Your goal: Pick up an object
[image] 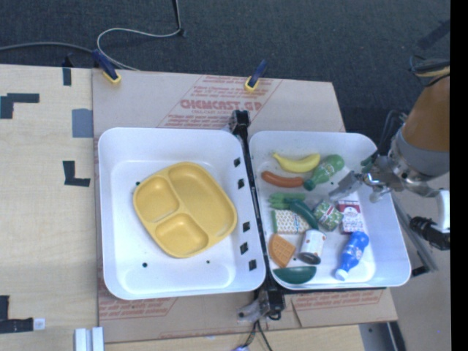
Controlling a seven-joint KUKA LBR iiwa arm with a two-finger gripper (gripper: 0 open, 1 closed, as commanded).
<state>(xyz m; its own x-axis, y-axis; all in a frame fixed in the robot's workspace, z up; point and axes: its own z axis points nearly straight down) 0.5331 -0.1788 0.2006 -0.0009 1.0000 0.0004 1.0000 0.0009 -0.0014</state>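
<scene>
Can't tell the jaw state from here: the gripper (pixel 356 182) is a grey blur over the right bin (pixel 380 146), near its right wall. I see nothing between its tips, so I'm not calling a hold.

Nearest candidates, my read:
- Green bottle (pixel 325 170): just left of the tip and slightly up-frame. Long axis runs diagonal, cap end down-left toward the sausage (pixel 282 180), fat end up-right.
- Small carton (pixel 352 217): just below the tip, roughly upright in frame.
- Green packet (pixel 327 215) beside the carton, left of it.

Further off: banana (pixel 296 162) up-left, long axis near horizontal; blue bottle (pixel 352 254) well below, tilted; can (pixel 312 246) and cracker (pixel 289 222) toward the bin's middle.

The arm comes in from the right, so the right-side items are the easy reach. Whether the tip touches the green bottle I can't resolve; they look adjacent at most.

Left bin (pixel 117 196) holds just the yellow tray (pixel 184 208), well apart from the gripper, not a likely target.

Judgement: pick not made yet. Clutter is tight around the packet and carton, so neighbours could get nudged.
</scene>
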